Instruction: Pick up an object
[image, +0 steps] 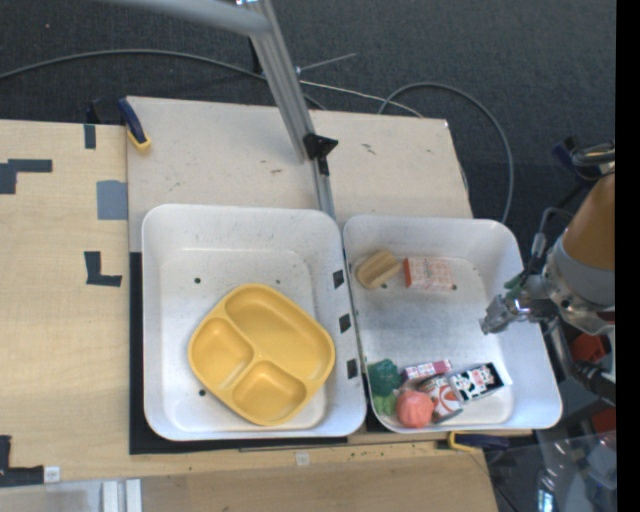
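Camera view, gripper: my gripper (497, 318) hangs over the right rim of the right bin (530, 395). Whether the pincer is wide or narrow, I cannot tell; it is too small and blurred. I see nothing held in it.

Camera view, candidates: nothing is picked yet. In the right bin, a tan rounded block (377, 268) lies near the far left corner, with a pale pink-and-white packet (431, 273) just beside it on the side toward my gripper. Along the near wall sits a cluster: a green piece (384, 377), a red-orange ball (414, 408), a small pink-striped carton (427, 370) and a black-and-white carton (470, 383).

Camera view, risk at the cluster: I judge those four are touching or nearly so. Coming down among them could push one aside or catch two together. The ball would likely roll off the tips.

Camera view, risk at the wall: the cluster hugs the near wall of the right bin, so I'd expect a tip to strike the rim there.

Camera view, safer pick: the tan block and packet lie in more open floor, well apart from the cluster.

Camera view, surroundings: left of the right bin, the other bin (160, 300) holds a yellow divided plate (260, 352). A grey pole (290, 85) slants down to where the bins meet. Neither blocks me, I think.
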